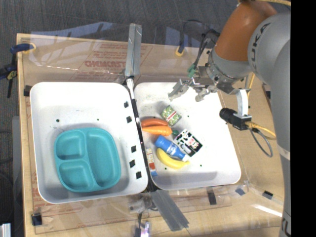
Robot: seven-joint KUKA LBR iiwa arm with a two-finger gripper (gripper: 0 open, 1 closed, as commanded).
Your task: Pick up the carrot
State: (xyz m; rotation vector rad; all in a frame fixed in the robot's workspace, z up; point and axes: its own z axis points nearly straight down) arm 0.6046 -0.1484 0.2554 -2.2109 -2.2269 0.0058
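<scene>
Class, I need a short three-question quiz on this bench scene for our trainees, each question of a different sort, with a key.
1. True or false: the carrot lies in the right bin.
2. Which lies nearest the carrot? A) teal tray B) blue bottle C) clamp
3. Fill in: the gripper is above the right bin's ____ edge.

Key: 1 true; 2 B; 3 far.

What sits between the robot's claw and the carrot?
In the camera view, a small green-and-white packet lies between the end effector and the carrot.
</scene>
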